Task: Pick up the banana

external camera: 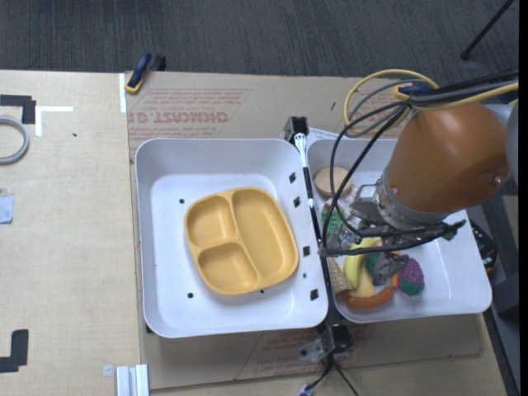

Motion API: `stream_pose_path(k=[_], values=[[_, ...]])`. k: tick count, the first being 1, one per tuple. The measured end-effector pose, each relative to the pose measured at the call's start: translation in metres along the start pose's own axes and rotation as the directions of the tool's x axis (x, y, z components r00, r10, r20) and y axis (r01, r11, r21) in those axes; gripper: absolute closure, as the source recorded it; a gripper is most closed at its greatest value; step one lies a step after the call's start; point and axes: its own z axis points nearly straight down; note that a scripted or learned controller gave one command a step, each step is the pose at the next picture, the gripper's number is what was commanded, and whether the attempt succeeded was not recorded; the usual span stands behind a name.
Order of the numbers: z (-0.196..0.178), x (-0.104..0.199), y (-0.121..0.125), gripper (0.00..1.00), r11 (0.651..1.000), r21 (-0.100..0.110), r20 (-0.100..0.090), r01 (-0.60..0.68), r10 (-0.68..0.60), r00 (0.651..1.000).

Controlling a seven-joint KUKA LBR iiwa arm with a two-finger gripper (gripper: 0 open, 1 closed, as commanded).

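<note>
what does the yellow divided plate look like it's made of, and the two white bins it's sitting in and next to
The yellow divided plate looks like moulded plastic: one even colour, rounded compartment ridges, a soft matte sheen. The left bin and the right bin also seem to be plastic, thin-walled with rounded corners and a smooth, slightly glossy white surface. Painted metal can't be ruled out.

Wooden bench (pixel 66 287), two white bins (pixel 157 246) side by side, cardboard sheet (pixel 190 110)

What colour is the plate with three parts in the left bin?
The divided plate is yellow, seen best in the camera view from above.
</note>
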Motion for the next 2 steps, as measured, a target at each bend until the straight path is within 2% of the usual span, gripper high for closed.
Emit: stream_pose_path(k=[1, 2], values=[[0.0, 0.0017, 0.0095, 0.0, 0.963, -0.001, 0.0, 0.268, -0.268, 0.963], [-0.0099, 0.0004, 0.008, 1.0, 0.965, 0.003, 0.003, 0.262, -0.262, 0.965]])
